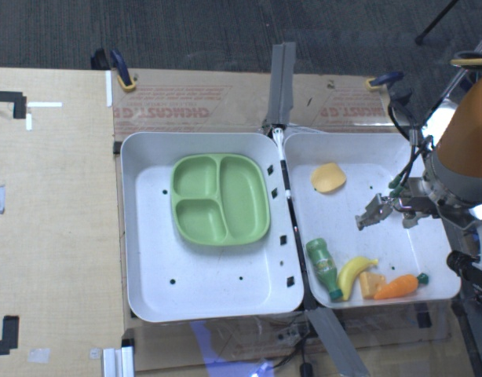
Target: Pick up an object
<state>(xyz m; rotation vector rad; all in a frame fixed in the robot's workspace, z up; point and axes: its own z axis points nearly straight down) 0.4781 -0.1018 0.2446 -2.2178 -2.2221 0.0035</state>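
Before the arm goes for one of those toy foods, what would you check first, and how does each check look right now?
1. Things to pick are in the right bin: ok; green bottle, banana, carrot and a yellow piece lie there.
2. Gripper over that bin: ok, above bare floor.
3. Gripper holds nothing: ok, nothing between its fingers.
4. Fingers open enough: cannot tell.
5. Target stands apart: not ok for banana and carrot, crowded with an orange piece; ok for the yellow piece.
6. Green tray out of the way: ok, in the left bin.

Arm (465,144) cut off at right edge; gripper (372,213) fingers too small to read; orange block (370,284) part-hidden behind carrot (399,287).
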